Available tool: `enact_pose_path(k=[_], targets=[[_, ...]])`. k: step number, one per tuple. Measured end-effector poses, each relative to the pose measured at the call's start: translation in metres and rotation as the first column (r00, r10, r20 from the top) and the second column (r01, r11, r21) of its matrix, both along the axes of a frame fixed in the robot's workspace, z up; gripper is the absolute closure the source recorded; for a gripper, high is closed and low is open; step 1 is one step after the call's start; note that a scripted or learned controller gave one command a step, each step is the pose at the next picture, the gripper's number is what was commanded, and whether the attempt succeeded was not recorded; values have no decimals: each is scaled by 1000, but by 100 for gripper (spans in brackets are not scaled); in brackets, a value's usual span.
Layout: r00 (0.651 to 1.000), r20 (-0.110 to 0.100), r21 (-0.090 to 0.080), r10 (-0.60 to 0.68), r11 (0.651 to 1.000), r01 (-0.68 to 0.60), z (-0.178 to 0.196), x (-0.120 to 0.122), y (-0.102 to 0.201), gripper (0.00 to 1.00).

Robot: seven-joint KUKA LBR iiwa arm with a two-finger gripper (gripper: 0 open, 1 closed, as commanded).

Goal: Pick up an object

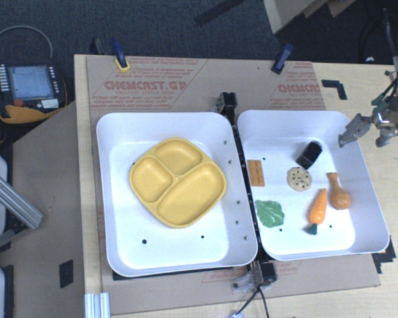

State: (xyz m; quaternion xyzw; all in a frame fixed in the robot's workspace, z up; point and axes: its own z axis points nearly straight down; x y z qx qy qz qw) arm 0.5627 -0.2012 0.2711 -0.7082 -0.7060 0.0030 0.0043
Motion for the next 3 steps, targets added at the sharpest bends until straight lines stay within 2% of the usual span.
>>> enact_pose_path(k=[1, 2, 3], targets=[[1000, 11, -3, 3, 1000, -3, 6, 2, 0, 0], [1000, 9, -2, 3, 1000, -3, -47, -4, -7, 0], [1000, 4, 0, 3, 1000, -3, -106, 2, -11, 0]])
